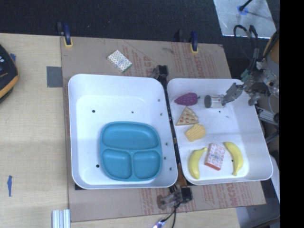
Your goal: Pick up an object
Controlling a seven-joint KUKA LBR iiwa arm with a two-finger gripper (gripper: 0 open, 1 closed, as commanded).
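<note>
The jaws (231, 93) hang low over the upper part of the right bin (259, 141); whether they stand open or closed cannot be told, and nothing shows between them. Just left of the jaws lies a small grey cylinder (213, 101), and further left a purple piece (186, 99). Below-left of the jaws lie a sandwich wedge (187, 117) and a yellow block (195, 132). Well below them lie two bananas (196, 162) (235, 156) with a carton (215, 156) between. The left bin (80, 127) holds a blue tray (130, 150).
</note>
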